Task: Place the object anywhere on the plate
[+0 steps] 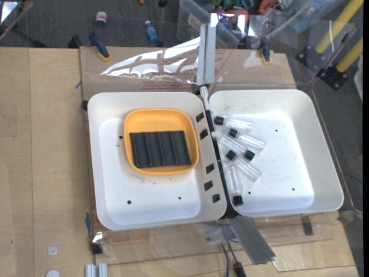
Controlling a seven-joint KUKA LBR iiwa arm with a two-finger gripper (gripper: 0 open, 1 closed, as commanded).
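Pale wooden bench fills most of the view, with grey floor beyond its far edge, where a clear plastic tub of brightly coloured odds and ends stands next to a yellow tube leaning in the far right corner. A blue-handled clamp lies at the back left of the bench, and a sheet of crinkled clear film is spread just behind the bins, beside an upright metal bar that rises at their junction. Two shallow white bins sit side by side and touch along a dark divider lined with small black tabs. The left bin holds an orange-yellow plate, rounded at the corners and set toward the bin's far half. A black ribbed block lies flat on that plate, its four ridges running front to back, and it sits within the plate's rim, toward its near edge. The right bin holds a loose cluster of clear vials with black caps. They lie on their sides at differing angles, crowded against the divider side of the bin, some touching or overlapping one another, and one lies near the bin's front left corner. The rest of that bin's floor shows a few small dark specks. Whether the gripper is apart, together or clamped on anything cannot be told.
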